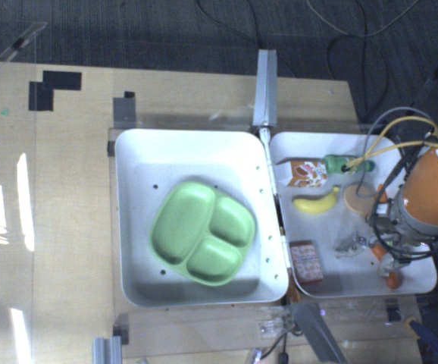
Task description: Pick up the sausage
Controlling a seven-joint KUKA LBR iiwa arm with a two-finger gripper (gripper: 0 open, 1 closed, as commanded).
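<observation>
Reaching in from the right edge of the frame, the arm (431, 192) hangs over the right bin (333, 283), its big orange band filling the middle right and yellow and black cables looping up and over it. Below the band the grey wrist drops toward the bin's lower right part, and that's where the gripper (382, 249) sits, low over the bin floor; from this angle I can't tell how wide it stands or whether it has anything in its grasp, the wrist and cables cover too much.

Just below it, at the bin's lower right corner, there's a small reddish-orange piece (392, 280) poking out, possibly the sausage, though it's too small and too hidden to call for certain. To the gripper's left lies a small clear crumpled thing (349, 243) on the white floor. Further left, a dark reddish packet (306, 261) rests near the bin's lower left corner. Up from there, a yellow banana (315, 202) curves across the middle, with a round tan disc (358, 199) just to its right. Along the top, a brown-and-white carton (308, 173) lies beside a green bottle (348, 164).

Over in the left bin (136, 279), a green divided tray (204, 232) with three compartments sits tilted across the centre.
</observation>
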